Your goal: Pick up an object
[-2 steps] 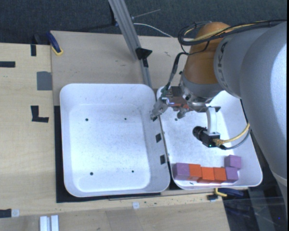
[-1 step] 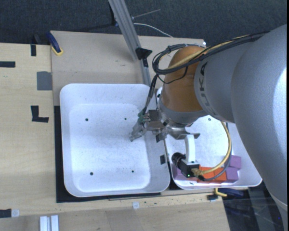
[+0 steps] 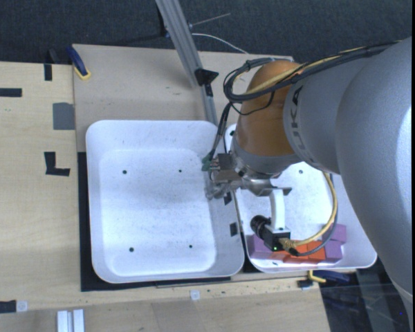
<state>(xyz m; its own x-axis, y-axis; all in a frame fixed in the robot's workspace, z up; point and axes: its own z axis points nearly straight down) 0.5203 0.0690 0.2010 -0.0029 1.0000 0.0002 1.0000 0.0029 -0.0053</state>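
My grey arm with its orange band (image 3: 266, 116) reaches in from the right and covers much of the right bin (image 3: 363, 254). The gripper (image 3: 218, 185) hangs over the ridge where the two bins meet, at the right bin's left wall. A purple block (image 3: 337, 235) and a flat orange piece (image 3: 311, 256) lie together at the right bin's near edge, well to the right of the gripper and partly behind a black fitting and a yellow cable. Nothing shows under the gripper.
The left bin (image 3: 152, 199) lies beside the gripper's left. A slanted metal rail (image 3: 183, 40) rises behind the bins. Black tape marks (image 3: 54, 164) dot the wooden bench at the left.
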